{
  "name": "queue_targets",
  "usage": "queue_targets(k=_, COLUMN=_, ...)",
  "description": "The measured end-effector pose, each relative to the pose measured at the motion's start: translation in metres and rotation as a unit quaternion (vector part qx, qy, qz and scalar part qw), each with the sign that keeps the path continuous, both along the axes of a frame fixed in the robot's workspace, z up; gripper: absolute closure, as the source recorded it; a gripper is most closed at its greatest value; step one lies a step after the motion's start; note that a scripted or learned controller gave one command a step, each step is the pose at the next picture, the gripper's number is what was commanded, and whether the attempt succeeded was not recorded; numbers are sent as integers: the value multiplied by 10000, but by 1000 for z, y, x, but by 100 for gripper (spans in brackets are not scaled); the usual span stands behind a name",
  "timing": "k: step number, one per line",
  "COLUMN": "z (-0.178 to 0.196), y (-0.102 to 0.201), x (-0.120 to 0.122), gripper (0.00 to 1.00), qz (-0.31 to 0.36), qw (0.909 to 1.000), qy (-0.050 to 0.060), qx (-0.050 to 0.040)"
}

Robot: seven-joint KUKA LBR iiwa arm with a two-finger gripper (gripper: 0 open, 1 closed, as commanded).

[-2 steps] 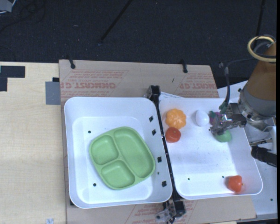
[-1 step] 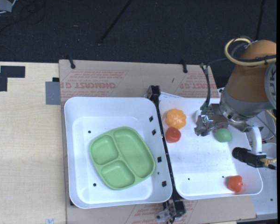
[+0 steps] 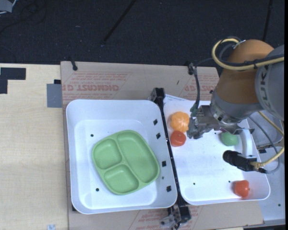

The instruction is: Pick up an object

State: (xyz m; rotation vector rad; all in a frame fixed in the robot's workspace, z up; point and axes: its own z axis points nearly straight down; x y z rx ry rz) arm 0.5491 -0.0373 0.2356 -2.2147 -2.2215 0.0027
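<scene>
Claw [image 3: 196, 127] sits low in the right bin [image 3: 201, 176] nr its far-left corner, just beside the orange ball [image 3: 179, 121]; can't tell if it's open or closed. Ball looks light, smooth & round, prob. toy fruit, so it may roll or squirt out. Best to grip across its widest part, minding the small red ball [image 3: 177, 139] just on its near side.

Beside the dark gripper [image 3: 195, 130], an orange ball [image 3: 179, 121] and a smaller red ball [image 3: 177, 138] sit on one side and a pale green lump [image 3: 229, 139] on the other, while a red-orange piece [image 3: 241, 188] lies farther off. The right bin [image 3: 206, 174] under the gripper and the left bin [image 3: 84, 186] beyond it are plain white. The left bin carries a light green plate [image 3: 126, 163].
</scene>
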Motion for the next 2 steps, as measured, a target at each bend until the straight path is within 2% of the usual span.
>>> queue_targets(k=2, z=-4, y=124, x=8, gripper=100, qz=15, qw=10000, qy=-5, qx=1)
